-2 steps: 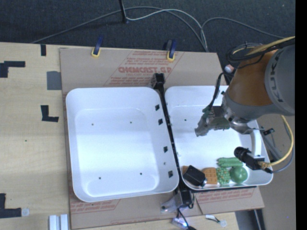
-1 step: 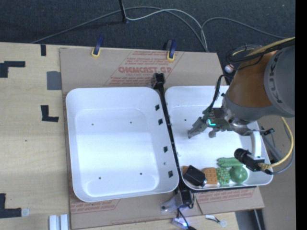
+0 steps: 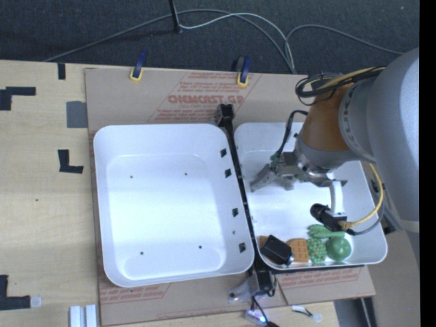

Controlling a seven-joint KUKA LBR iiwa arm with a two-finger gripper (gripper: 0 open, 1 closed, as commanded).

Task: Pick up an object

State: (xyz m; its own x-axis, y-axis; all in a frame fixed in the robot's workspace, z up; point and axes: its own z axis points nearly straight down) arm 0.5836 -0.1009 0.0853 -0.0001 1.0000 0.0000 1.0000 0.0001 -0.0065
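Down at the near edge of the right bin (image 3: 361, 256) lie the small things in a row. From left to right they are a black block (image 3: 276, 250), an orange piece (image 3: 297, 251), a bumpy green toy (image 3: 318, 242) and a round green ball (image 3: 338, 248). They sit close together, touching or almost touching.

Higher up in the same bin is the end effector (image 3: 262, 180). Its grey fingers point left, toward the black strip between the two bins. The fingers look spread apart a little, and nothing sits between them. It is well apart from the row of toys.

Behind it is the grey arm (image 3: 381, 114) with its orange band (image 3: 323, 125), coming in from the right.

To the left is the left bin (image 3: 109, 148). Both bins rest on brown cardboard (image 3: 197, 97) on the wooden worktop (image 3: 34, 203).
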